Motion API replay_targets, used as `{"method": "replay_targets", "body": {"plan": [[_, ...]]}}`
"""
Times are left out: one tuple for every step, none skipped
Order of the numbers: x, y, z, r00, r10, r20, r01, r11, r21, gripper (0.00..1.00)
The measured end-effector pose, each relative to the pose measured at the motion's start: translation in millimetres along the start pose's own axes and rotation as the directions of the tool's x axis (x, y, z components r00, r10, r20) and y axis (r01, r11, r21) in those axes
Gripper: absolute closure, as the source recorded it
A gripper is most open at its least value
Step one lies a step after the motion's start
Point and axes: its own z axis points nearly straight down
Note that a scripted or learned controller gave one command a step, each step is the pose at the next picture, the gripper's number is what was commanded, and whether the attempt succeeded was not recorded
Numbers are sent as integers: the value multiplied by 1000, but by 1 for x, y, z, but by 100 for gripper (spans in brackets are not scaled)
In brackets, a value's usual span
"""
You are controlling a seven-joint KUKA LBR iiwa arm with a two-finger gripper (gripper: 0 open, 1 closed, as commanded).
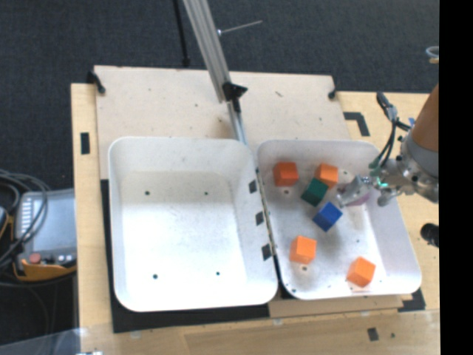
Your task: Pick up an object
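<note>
No writing is legible. The gripper [353, 193] hovers in the right bin [392, 250], fingers unclear, by the blue cube [327, 216]. Wooden bench [170, 102], dark carpet [74, 28].

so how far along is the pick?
Done: the gripper is down in the right bin, beside the blue cube. In hand: nothing visibly between its fingers; grip state unclear. Left: grasp and lift a cube. All six cubes lie on the bin floor.

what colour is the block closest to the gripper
Blue; the block sits just below-left of the gripper in the camera view.
</note>
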Motion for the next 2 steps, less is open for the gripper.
{"method": "replay_targets", "body": {"plan": [[2, -10, 50, 1000, 2, 1, -2, 1000, 5, 0], [11, -12, 99, 1000, 4, 0, -4, 1000, 5, 0]]}}
